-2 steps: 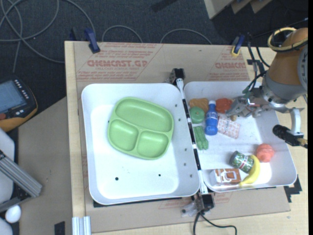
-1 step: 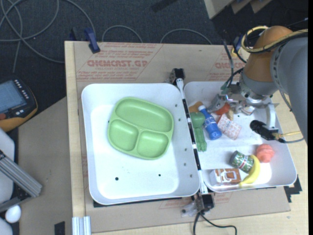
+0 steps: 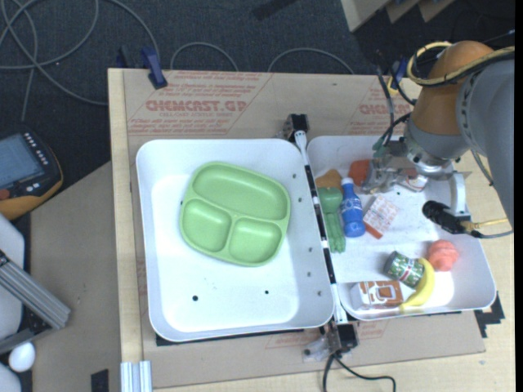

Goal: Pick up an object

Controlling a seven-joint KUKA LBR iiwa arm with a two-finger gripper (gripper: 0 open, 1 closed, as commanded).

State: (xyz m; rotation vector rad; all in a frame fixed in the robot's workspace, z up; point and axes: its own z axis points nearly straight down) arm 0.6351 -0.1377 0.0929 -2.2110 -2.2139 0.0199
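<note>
Fingers: too tangled with the wrist hardware from this angle; released or clenched cannot be told, and nothing visibly gripped.
Gripper [image 3: 391, 176]: low over the back part of the right bin [image 3: 489, 288], at the end of the grey arm [image 3: 458, 96] reaching in from the right.
Task's thing: not yet chosen; every loose candidate inside the right bin.
Nearest candidates: small orange piece [image 3: 359, 170] just beside the gripper on its left; white-and-red packet [image 3: 382, 215] just in front of it, toward the near rim.
Next nearest: blue bottle [image 3: 351, 209], left and slightly forward of the gripper, touching or almost touching the packet.
Long axes: blue bottle and green stick-like object [image 3: 331, 219] both lying roughly front to back, side by side along the wall between the bins.
Farther off: pink ball [image 3: 444, 254], green can [image 3: 404, 268], banana [image 3: 425, 284] and white-and-orange carton [image 3: 377, 294], all toward the near edge, well apart from the gripper; can, banana and carton crowded together.
Also at the back: brownish-orange lump [image 3: 329, 178] at the head of the green object.
Count, right bin: nine things, one of each.
Count, left bin [image 3: 140, 162]: one green divided plate [image 3: 234, 213], flat, well apart from the gripper.
Bins on the bench [image 3: 204, 96]: two.
Arm: one, so no choice of side.
Judged step: approach, likely a descent toward the orange piece or the packet.
Judged risk: thin flat packet hard to pinch; the bottle's neighbours likely to be nudged.
</note>
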